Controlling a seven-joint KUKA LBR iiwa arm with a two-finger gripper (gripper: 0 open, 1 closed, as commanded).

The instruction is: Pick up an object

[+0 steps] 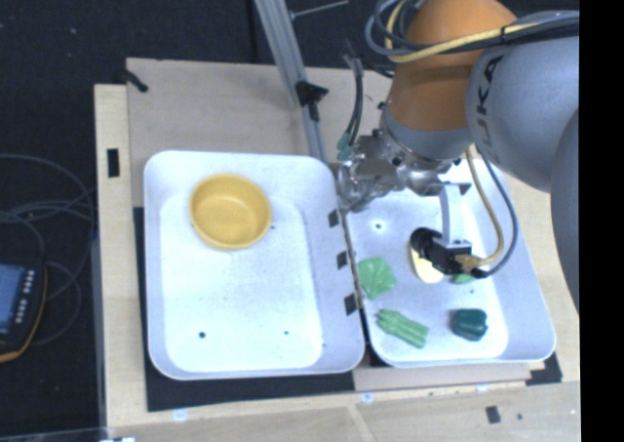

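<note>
Bench [117, 235] bears 2 white bins [244, 333]; whether jaws are spread, cannot tell.

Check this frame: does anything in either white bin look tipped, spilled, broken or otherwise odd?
Nothing stands out. The round yellow bowl sits upright in the left white bin. In the right white bin, the pale green crumpled piece, ridged green piece and dark green pepper-like object lie apart, nothing spilled. The gripper hangs over that bin's upper left corner.
</note>
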